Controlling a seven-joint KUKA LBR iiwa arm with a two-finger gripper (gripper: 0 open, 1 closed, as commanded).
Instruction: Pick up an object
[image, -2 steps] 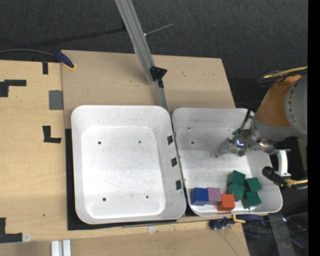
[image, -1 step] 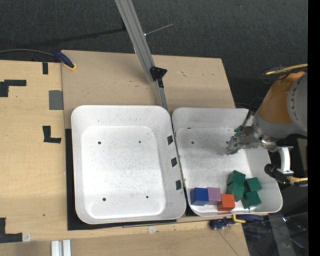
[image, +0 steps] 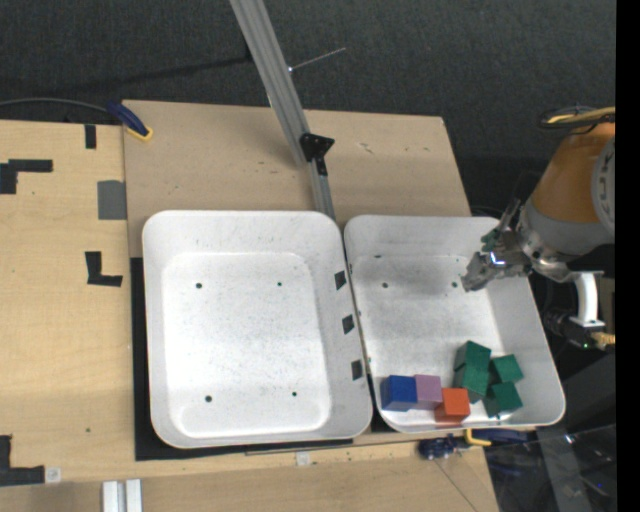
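Reaching in over the shallow white right-hand bin (image: 520, 300), the grey arm (image: 575, 200) holds its claw (image: 482, 270) above that bin's far right part, its opening impossible to judge. Small cubes cluster at the bin's near edge: green cubes (image: 488, 375), blue cube (image: 400, 391), orange cube (image: 455, 402).

The arm (image: 575, 195) enters from the right edge, its orange band uppermost and the grey wrist below it angling down and to the left. The gripper (image: 482, 270) sits at the end of the wrist, pointing down-left, low and tilted. The gripper is small and dark against the white beneath.
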